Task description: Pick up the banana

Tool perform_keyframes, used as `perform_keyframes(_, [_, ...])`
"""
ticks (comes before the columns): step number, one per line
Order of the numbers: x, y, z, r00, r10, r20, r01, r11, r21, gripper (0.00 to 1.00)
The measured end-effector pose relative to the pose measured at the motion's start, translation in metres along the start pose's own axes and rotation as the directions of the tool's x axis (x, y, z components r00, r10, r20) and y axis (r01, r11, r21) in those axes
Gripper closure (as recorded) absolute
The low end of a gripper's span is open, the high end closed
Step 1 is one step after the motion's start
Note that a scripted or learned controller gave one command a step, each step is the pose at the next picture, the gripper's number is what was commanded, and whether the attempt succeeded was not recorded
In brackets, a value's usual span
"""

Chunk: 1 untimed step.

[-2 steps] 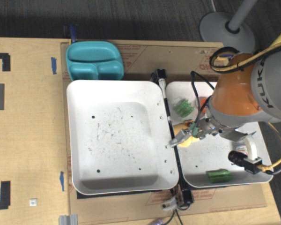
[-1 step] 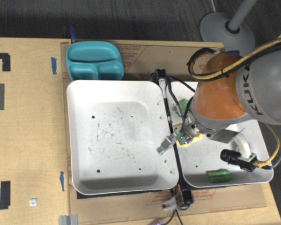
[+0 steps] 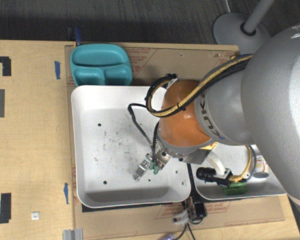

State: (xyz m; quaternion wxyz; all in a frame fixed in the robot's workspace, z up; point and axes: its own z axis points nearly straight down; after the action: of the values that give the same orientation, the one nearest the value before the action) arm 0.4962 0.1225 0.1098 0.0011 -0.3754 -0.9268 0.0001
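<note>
My gripper (image 3: 146, 170) hangs low over the left white bin (image 3: 97, 134), near its front right part. It is open, and bare bin floor shows between the fingertips; one finger (image 3: 139, 173) is grey and the other has a green tip. The orange band and grey body of the arm (image 3: 190, 119) reach in from the right and hide most of the right bin (image 3: 270, 186).
A teal two-compartment tray (image 3: 101, 64) stands behind the left bin. Black and yellow cables (image 3: 155, 96) loop off the wrist. Brown cardboard bench (image 3: 25, 134) spreads to the left. A grey stand base (image 3: 235, 29) sits at the back right.
</note>
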Motion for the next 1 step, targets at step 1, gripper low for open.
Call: perform_keyframes(1, [0.0264, 0.0441, 0.0236, 0.976, 0.219, 0.002, -0.218, 0.976, -0.004, 0.00])
